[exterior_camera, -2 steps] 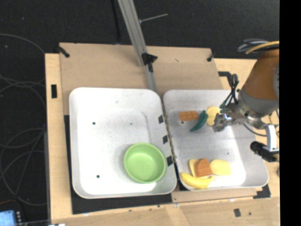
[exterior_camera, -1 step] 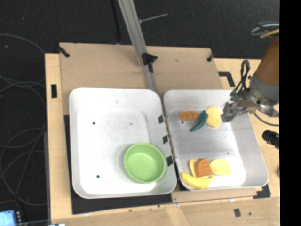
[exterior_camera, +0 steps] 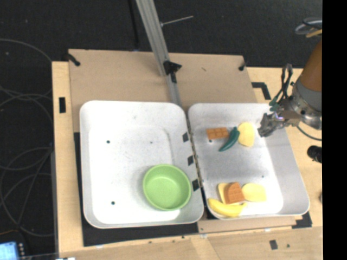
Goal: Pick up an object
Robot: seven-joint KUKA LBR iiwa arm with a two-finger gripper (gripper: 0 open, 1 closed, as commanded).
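The right bin holds a yellow lemon-like piece, a green pepper leaning against it, and an orange-brown block to their left. Near the bin's front edge lie a banana, a brown piece and a yellow chunk. My gripper hovers at the bin's upper right, just right of the lemon-like piece, with nothing seen between its fingers.
A green bowl sits in the left bin near its front right corner. A slanted metal pole rises behind the bins. The arm comes in over the bench's right edge.
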